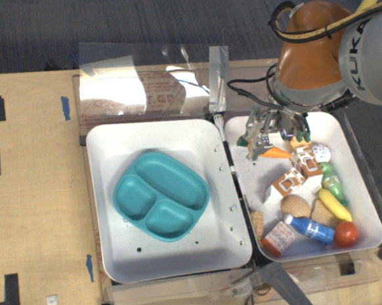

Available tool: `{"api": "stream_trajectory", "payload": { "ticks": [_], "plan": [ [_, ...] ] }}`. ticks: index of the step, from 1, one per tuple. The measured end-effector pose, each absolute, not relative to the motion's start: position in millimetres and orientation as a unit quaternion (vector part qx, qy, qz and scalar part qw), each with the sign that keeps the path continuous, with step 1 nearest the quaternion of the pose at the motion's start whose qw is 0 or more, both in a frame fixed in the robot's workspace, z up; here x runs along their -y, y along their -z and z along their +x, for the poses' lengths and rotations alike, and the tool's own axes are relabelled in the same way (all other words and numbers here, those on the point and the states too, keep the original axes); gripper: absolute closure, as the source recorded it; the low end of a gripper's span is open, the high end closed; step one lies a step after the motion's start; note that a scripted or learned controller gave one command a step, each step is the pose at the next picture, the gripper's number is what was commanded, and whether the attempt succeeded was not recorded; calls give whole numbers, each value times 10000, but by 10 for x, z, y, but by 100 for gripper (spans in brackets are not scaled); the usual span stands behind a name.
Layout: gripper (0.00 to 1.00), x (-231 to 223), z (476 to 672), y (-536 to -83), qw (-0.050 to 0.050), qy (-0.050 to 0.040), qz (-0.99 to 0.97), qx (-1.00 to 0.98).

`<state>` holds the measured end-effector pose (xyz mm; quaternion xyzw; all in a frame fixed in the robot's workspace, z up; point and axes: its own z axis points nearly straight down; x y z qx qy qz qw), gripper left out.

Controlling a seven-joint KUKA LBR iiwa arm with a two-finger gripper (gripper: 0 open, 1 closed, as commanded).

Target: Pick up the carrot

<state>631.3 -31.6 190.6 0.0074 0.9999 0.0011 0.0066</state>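
The carrot (275, 153), a small orange cone, lies in the right bin (357, 168) near its upper left part, with its tip pointing right. My gripper (263, 136) hangs straight over the carrot's left end, under the orange wrist band (307, 41). The metal of the gripper hides the carrot's thick end. A green bit (244, 140) shows at the gripper's left side. I cannot tell whether the gripper touches the carrot.
Right of the carrot, packed close together, are toy boxes (298, 170), a green vegetable (332, 185), a banana (333, 204), a blue bottle (310, 229), a tomato (346, 234) and a bread roll (295, 206). The left bin (113, 253) holds a teal divided plate (160, 194).
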Motion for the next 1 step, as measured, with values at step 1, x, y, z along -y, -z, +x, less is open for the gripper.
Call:
{"api": "stream_trajectory", "payload": {
  "ticks": [1],
  "plan": [
    [100, 302, 5595, -1856, 19, -2, 68, -10000]
  ]
}}
